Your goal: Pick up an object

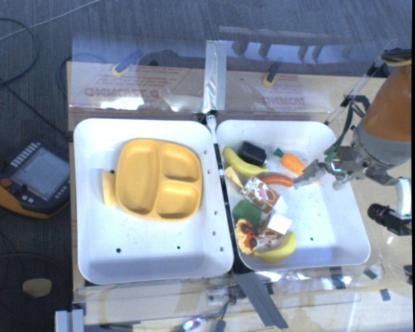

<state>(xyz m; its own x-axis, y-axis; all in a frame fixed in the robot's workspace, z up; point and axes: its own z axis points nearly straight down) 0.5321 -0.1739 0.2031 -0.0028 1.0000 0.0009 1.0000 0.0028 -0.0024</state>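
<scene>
Flanking bins (152, 268) (grey carpet (28, 61))

camera position: sitting fixed above the tabletop (290, 88)
facing: looking down at a slant
range: taking in both bins (152, 254)

Readable text: none.
I see faint red print on the cardboard (124, 88) behind the bins, mirrored and illegible.

The grey arm with its orange band (394, 109) is cut off by the right edge. The claw (311, 174) is blurred, its fingers too unclear to read. A pale yellow flat piece (108, 189) lies half hidden under the yellow compartment tray (158, 178). Small patterned packets (261, 216) overlap, their kinds unreadable.
</scene>
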